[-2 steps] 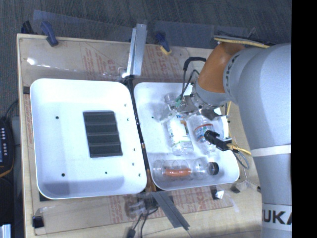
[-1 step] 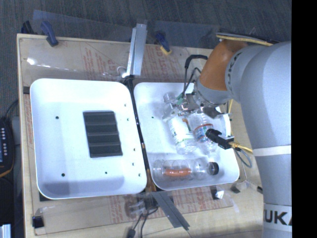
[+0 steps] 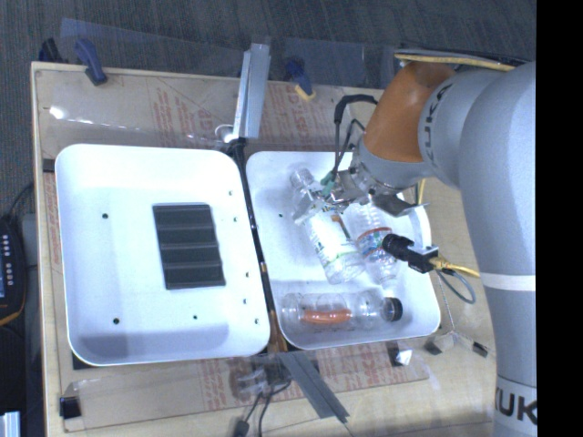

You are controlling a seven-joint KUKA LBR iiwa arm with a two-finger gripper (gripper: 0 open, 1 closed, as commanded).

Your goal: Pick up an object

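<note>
Two white bins sit on the bench; the pincer, its state unclear, hovers over bottles in the right bin, while a dark ridged block lies in the left bin.

A dark ribbed block lies flat (roughly centred) in the left white bin.

A robot lab: a grey industrial arm over a wooden bench with two white bins, clamps and loose cables on dark carpet
</note>
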